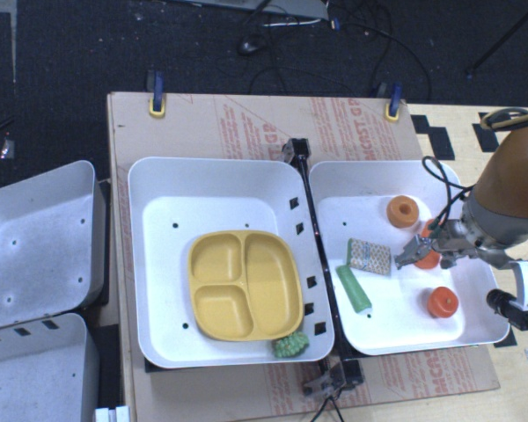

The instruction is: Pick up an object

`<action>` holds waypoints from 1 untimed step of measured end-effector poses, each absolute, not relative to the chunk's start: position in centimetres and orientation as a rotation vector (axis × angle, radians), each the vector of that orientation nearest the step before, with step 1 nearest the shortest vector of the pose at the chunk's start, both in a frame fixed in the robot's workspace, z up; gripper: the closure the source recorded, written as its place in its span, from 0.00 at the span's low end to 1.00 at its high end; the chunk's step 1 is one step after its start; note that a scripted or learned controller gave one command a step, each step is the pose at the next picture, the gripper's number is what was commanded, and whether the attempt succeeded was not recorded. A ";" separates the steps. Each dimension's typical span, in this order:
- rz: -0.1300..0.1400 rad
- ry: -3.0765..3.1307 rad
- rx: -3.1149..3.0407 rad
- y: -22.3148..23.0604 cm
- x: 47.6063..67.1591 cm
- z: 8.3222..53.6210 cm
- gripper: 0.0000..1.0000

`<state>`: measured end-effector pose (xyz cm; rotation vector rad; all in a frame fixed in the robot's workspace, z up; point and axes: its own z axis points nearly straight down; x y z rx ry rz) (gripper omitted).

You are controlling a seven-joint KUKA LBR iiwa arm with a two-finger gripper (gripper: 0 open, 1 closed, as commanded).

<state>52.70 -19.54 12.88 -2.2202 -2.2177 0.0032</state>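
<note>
White plastic makes up both shallow bins, set side by side on the surface (202,126), and our arm (510,183) comes in from the right over the right bin (352,178). That bin carries most of the loose pieces: an orange ring (404,211) near its far wall, a patterned block (370,256) in the middle, a green stick (353,288) lying aslant just beside the block toward the divider, and an orange-red knob (442,301) nearer the front right. The left bin (158,192) bears a yellow divided plate (245,284), with a small green lump (289,345) touching its front rim.

Our tool (420,253) sits low in the right bin, just right of the patterned block, and something orange-red (428,258) shows at its tip. We cannot tell whether that piece is between the fingers or merely lies under them, nor how far the fingers are parted, since the dark hardware blurs together there.

We judge the tool is down because a grasp is being tried on that small orange-red piece, the nearest thing to the tip. The pieces are well apart from one another, so a lift should not drag a neighbour, though the block is close enough to be nudged. Whether anything is truly held remains open.
</note>
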 end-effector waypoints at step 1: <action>0.000 -2.221 -2.223 -19.6 52.8 14.2 1.00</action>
